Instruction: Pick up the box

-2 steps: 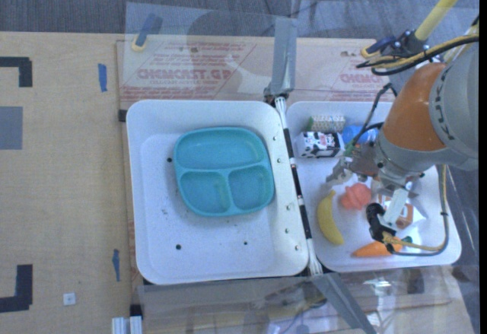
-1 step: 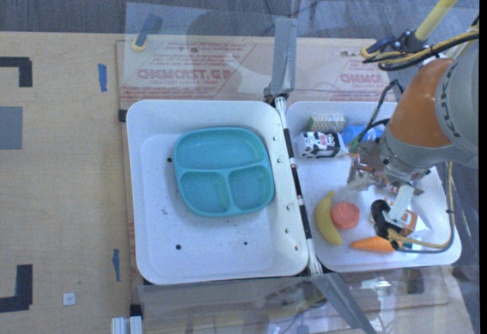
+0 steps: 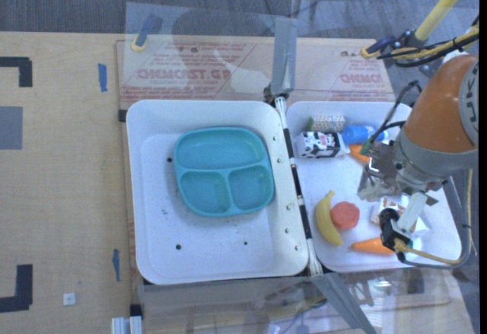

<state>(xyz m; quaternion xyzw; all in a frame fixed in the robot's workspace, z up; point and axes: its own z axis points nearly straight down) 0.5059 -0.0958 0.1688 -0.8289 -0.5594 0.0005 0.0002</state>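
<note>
Box [image 3: 319,144], black-and-white, sits in the right bin's [image 3: 346,176] far-left corner, apart from our fingers [image 3: 374,186], whose spread we cannot tell; we judge the approach unfinished, needing centring above it.

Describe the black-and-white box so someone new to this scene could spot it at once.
Go to the right bin, upper left corner in the view. The black-and-white box lies just below a paler speckled box. Bold black patches set it apart from that box and the blue item.

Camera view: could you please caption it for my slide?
Arm hovers over right bin, box lying apart; teal plate in left bin.
</note>
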